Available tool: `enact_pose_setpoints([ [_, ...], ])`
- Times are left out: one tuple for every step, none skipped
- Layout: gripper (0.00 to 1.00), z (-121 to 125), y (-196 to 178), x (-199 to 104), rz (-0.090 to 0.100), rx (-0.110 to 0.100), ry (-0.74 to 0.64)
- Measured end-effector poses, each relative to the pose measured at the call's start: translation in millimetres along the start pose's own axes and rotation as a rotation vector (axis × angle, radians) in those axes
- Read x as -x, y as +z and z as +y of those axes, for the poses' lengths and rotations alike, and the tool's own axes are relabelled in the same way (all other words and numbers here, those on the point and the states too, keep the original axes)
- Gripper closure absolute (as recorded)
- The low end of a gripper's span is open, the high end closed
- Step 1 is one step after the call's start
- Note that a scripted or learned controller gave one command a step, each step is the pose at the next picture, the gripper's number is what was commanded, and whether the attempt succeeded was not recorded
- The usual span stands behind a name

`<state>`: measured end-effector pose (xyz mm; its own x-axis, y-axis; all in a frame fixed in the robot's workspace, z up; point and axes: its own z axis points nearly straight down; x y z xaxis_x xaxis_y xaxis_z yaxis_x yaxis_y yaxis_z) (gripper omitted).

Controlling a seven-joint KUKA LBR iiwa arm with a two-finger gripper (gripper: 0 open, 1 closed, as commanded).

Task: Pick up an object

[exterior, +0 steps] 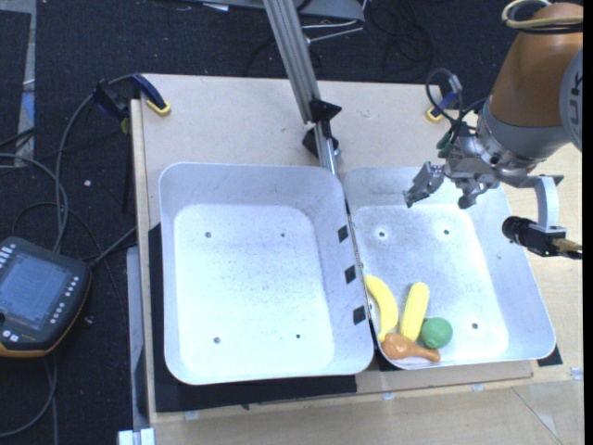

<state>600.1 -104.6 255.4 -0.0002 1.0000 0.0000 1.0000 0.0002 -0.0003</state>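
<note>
Objects are lying clustered in the right bin: two yellow bananas, a green ball, an orange piece. Gripper is hovering above, fingers spread apart, gripping nothing.

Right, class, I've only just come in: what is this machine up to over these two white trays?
A robot arm reaches in from the right, its gripper open above the far end of the right bin and holding nothing. The things to pick lie clustered at that bin's near left corner: a banana, a second yellow piece, a green ball and an orange piece. Nothing has been picked up yet.
</note>
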Motion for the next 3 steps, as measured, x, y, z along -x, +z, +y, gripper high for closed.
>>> enact_pose_setpoints([
  [0.0,3.9,43.6,2.1,0.0,-0.003,0.0],
  [0.0,11.9,94.1,5.5,0.0,-0.004,0.0],
  [0.0,9.3,153.9,12.9,0.0,-0.005,0.001],
])
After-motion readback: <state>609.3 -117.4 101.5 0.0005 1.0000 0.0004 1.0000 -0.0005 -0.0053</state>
